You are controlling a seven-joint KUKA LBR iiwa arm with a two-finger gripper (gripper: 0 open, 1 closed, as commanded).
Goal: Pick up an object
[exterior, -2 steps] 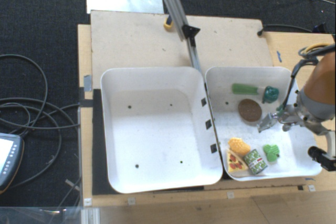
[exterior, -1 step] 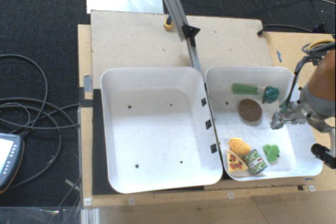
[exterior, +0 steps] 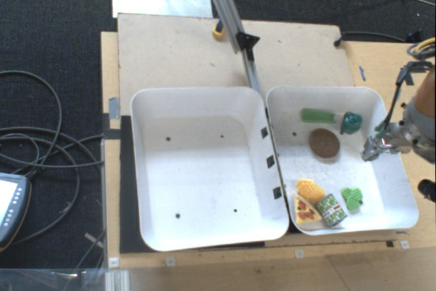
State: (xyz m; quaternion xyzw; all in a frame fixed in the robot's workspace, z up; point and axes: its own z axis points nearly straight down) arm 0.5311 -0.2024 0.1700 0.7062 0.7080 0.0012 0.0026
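1. Bins first: we see 2 shallow white bins side by side on the tabletop [exterior: 177,51], the left bin [exterior: 146,146] and the right bin [exterior: 402,208], their inner walls touching along a line of small black marks.
2. We see the arm enter from the right, and its end effector [exterior: 371,150] hangs over the right bin's right wall, near the rim.
3. We cannot tell whether the end effector is wide or narrow; it is small and blurred, and we see nothing between its tips.
4. We count 6 objects, all in the right bin:
   - a green handle with a teal head [exterior: 332,118] lying near the far wall;
   - a brown disc [exterior: 324,143] just below it, nearest to the end effector yet apart from it;
   - a yellow piece [exterior: 310,189] near the front;
   - a pizza-slice toy [exterior: 305,210] touching the yellow piece;
   - a small green can [exterior: 332,210] beside the slice;
   - a bright green piece [exterior: 352,197] just right of the can.
5. A grey pole [exterior: 225,0] slants across the tabletop toward the seam between the bins.
6. Black cables [exterior: 41,140] and a handheld screen [exterior: 10,204] lie on the dark floor at the left.
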